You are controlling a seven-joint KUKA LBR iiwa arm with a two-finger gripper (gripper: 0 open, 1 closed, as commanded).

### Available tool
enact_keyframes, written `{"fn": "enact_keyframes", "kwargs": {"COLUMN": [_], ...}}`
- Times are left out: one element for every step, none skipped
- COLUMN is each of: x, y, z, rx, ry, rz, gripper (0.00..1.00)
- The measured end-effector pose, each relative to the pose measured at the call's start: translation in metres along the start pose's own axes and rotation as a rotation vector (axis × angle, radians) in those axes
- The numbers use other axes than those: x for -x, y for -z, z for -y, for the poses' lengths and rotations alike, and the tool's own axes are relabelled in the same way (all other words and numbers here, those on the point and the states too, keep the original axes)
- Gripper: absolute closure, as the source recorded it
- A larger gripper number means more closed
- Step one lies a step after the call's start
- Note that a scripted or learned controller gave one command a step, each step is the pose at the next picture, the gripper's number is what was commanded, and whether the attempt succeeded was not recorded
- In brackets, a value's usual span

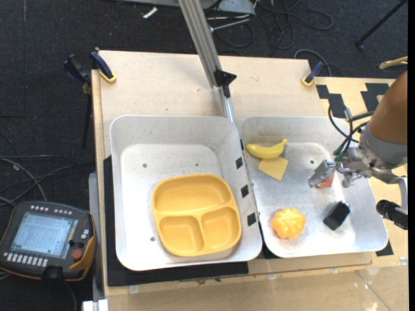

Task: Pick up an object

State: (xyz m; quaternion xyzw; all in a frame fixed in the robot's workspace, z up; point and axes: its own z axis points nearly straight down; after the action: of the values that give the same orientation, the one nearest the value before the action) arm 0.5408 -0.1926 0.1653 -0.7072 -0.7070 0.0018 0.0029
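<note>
At the lower left of centre, a yellow divided tray [195,219] is seen lying flat in the left bin [130,135], well apart from the arm. In the right bin [363,238], loose candidates are spread out: a banana [267,149] touching a yellow wedge [273,168] near the top, an orange fruit [288,223] lower down, a black block [336,215] to its right.

At the right edge, the gripper [322,173] is reached in low, over a small reddish object [325,180]. Whether it is clamped cannot be told.
</note>
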Motion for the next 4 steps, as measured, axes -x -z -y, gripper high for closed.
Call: {"fn": "enact_keyframes", "kwargs": {"x": [-0.003,-0.002,-0.005,0.0], "y": [-0.064,-0.05,-0.002,0.061], "z": [0.0,-0.002,-0.012,-0.012], "rx": [0.0,0.008,0.013,0.014], "ry": [0.0,0.0,0.004,0.003], "rz": [-0.001,0.002,0.004,0.005], "gripper": [0.0,1.0,1.0,1.0]}}
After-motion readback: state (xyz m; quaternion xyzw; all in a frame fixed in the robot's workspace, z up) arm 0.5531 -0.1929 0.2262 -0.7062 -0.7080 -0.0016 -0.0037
